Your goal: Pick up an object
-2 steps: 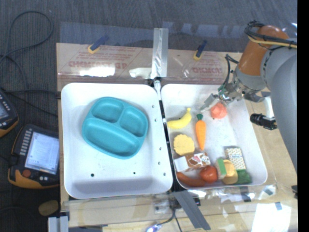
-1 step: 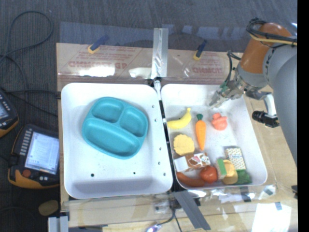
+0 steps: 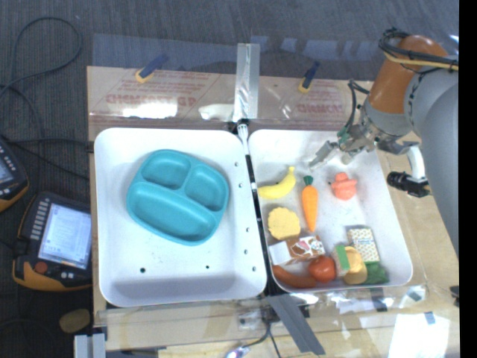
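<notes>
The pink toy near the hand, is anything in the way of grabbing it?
Nothing visible sits between them. The hand hovers over bare bin floor in the right bin, and the pink toy lies apart from the carrot and the banana.

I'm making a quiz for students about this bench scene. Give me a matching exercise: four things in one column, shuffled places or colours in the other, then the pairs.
Things:
1. divided plate
2. banana
3. carrot
4. gripper

Descriptions:
A. orange, green top
B. above the right bin's far end
C. turquoise, in the left bin
D. yellow, near the wall between the bins

Pairs: 1-C, 2-D, 3-A, 4-B
</notes>
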